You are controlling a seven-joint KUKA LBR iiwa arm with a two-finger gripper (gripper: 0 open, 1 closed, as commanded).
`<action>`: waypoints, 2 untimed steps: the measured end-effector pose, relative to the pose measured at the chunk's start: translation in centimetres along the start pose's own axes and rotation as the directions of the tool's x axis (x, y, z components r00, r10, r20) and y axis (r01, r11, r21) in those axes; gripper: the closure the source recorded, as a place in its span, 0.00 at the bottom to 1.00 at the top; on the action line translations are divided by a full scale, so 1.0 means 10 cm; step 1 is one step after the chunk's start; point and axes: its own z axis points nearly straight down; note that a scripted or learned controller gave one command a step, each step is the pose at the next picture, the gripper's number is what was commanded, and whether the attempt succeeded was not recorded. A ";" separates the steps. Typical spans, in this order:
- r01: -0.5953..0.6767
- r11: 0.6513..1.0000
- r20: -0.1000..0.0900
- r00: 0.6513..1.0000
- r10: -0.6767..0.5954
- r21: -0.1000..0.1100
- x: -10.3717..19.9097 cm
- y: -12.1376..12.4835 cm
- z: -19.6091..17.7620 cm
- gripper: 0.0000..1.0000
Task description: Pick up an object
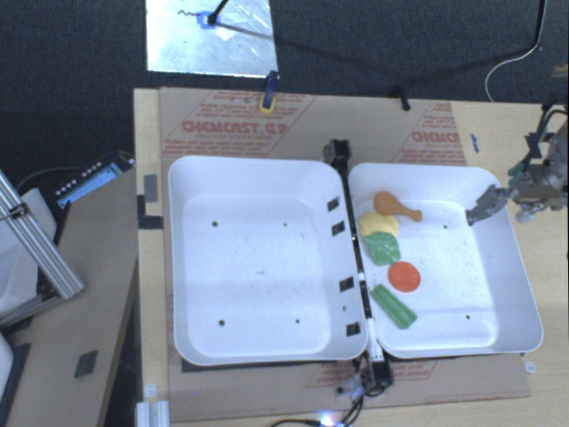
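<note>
While the gripper [484, 205] is poised over the right bin's [511, 265] right rim, its state undeterminable, the drumstick [396, 206] is found nearest, well to the gripper's left, long axis running roughly left-right toward the divider.

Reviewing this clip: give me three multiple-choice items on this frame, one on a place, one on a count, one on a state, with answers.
1. Where do the toys lie?
A. left bin
B. right bin
C. on the bench

2. How many toys are there?
A. two
B. five
C. eight

3. Where is the gripper?
A. at the right bin's right rim, apart from the toys
B. touching the red disc
C. over the left bin

Answers: 1 B, all lie along its left side. 2 B: drumstick, yellow piece, green leafy piece, red disc, green stick. 3 A, bare bin floor between.
</note>
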 end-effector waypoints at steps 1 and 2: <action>0.006 1.000 -0.006 1.000 -0.006 0.013 0.61 -0.13 1.23 0.00; 0.003 1.000 -0.003 1.000 -0.003 0.006 0.92 -0.22 1.90 0.00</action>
